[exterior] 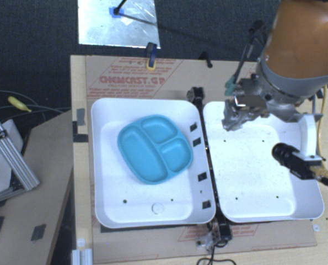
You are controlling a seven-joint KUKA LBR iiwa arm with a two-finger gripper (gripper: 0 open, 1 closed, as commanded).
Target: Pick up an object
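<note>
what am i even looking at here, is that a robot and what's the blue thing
Yes, it is a robot. The big grey and orange shape at the upper right is a robot arm, photographed by one camera fixed above the bench and looking down at a slant. At the arm's end is its gripper, the part meant to grab things, hanging over the right white bin. Nothing can be seen between its fingers. The blue thing is a divided plastic plate with three compartments, lying flat in the left white bin. Both bins sit side by side on a cardboard sheet.
</note>
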